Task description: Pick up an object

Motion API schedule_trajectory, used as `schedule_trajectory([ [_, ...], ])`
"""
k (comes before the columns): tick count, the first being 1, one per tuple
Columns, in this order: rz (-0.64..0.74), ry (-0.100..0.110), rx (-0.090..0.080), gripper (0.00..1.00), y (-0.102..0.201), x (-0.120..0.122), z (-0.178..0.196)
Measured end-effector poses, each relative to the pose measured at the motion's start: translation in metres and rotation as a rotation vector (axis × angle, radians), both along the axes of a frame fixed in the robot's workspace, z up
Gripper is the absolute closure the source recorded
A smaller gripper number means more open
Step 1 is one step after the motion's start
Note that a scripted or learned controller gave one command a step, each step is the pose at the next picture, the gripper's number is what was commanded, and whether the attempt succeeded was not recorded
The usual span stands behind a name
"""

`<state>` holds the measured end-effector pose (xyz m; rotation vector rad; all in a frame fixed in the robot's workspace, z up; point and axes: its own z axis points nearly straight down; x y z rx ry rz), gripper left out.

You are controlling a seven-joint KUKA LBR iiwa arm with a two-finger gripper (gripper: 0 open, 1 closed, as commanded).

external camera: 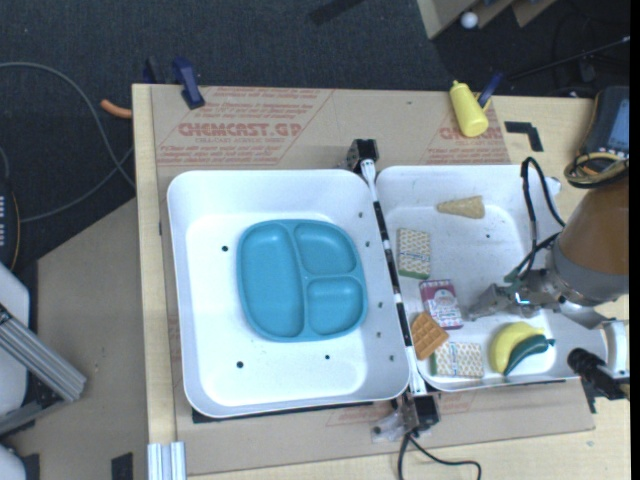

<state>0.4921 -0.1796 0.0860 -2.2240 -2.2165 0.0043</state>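
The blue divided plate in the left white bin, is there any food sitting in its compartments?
No, the blue divided plastic plate lies bare in the left white bin; the food items lie in the right white bin.

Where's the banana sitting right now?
The banana lies in the right bin, near its front right corner as the camera sees it, just right of a patterned cracker and below the end effector.

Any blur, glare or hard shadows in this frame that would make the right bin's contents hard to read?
Camera view: lighting is even and soft, with no hard shadows; the white right bin is bright but not blown out; the yellow banana toy and blue divided plate are readable; the arm at the right looks soft and blurred; print on the small packets is too small to read.
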Motion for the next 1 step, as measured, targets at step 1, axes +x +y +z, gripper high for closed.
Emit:
schedule_trajectory([
  [1, 0.005, -0.007, -0.001, 0.00, 0.0023, 0.0972, 0.1069],
])
